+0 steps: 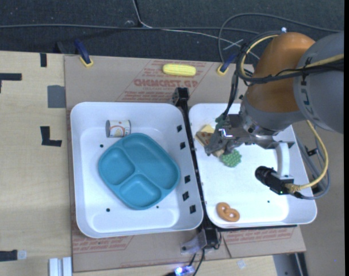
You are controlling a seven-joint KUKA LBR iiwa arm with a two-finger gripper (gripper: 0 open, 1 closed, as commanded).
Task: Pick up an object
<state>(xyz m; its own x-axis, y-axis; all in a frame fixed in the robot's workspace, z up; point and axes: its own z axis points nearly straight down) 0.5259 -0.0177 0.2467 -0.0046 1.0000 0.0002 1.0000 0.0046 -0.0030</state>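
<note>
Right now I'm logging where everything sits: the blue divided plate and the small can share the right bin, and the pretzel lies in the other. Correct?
Not quite. The camera view shows the blue divided plate and small can in the left bin; the pretzel lies in the right bin.

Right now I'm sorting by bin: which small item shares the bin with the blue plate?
The small can, lying on its side just above the blue plate in the left bin.

Small green textured object (232, 158) was seen lying in right bin (300, 214), near its upper left part, just beside tan object (205, 134). Orange pretzel-like piece (227, 212) lay near front rim.
</note>
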